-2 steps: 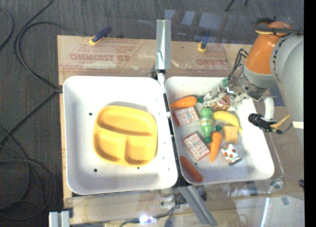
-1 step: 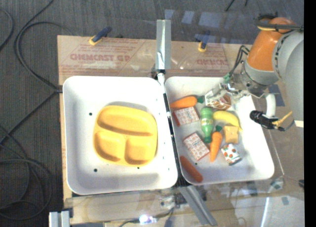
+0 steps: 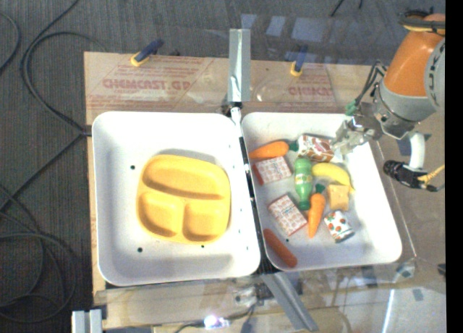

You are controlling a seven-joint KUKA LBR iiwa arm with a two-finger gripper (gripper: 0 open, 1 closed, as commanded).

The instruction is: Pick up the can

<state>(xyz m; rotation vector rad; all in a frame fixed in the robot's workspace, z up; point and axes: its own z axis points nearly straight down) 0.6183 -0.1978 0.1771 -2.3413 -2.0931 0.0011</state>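
Toward the near right corner of the right bin [image 3: 387, 248] we see the can [image 3: 338, 226], lying on its side, white with red spots on its label. Just beside it on the left stands a carrot [image 3: 315, 213], pointing down the bin, and a small tan block [image 3: 338, 196] sits just above it. Past these we find a banana [image 3: 331, 173], a green bottle [image 3: 302, 176], two pink-and-white cartons [image 3: 287, 214] and [image 3: 273, 170], a second carrot [image 3: 269, 150] and a red sausage [image 3: 280, 247] near the front wall. A red-patterned packet [image 3: 316, 147] lies at the far side.

Our hand [image 3: 350, 136] hangs over the bin's far right part, next to that packet and above the banana, well apart from the can, which lies nearer the front of the bin. We cannot tell whether it is clenched or released. Across on the left bin [image 3: 108, 252] rests a yellow divided tray [image 3: 185, 197]. Both bins sit on the counter [image 3: 108, 85].
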